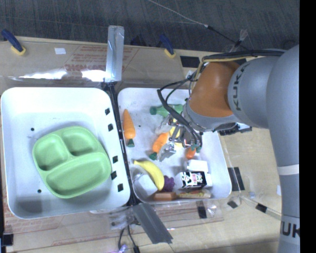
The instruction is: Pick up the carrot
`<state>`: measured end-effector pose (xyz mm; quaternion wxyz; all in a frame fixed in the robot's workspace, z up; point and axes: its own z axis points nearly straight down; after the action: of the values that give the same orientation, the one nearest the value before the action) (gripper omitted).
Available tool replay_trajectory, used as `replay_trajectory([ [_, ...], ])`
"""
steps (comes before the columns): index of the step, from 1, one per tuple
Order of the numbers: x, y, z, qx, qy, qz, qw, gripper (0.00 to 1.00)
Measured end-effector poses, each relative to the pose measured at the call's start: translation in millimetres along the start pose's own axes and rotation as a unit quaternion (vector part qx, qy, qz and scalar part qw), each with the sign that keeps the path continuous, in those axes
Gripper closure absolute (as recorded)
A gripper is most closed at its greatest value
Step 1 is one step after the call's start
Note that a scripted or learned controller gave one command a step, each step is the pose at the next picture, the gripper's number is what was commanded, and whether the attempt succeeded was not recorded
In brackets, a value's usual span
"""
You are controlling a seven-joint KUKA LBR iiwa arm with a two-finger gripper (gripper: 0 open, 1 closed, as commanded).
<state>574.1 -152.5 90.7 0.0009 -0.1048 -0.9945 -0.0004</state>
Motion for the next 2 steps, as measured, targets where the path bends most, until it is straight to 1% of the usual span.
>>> replay_trajectory([
  [1,-2,2,-12,0.000,-0.002,-0.004,1.0000,1.00],
  [2,-3,106,-110,-0.002,-0.006,0.027,0.9996,1.00],
])
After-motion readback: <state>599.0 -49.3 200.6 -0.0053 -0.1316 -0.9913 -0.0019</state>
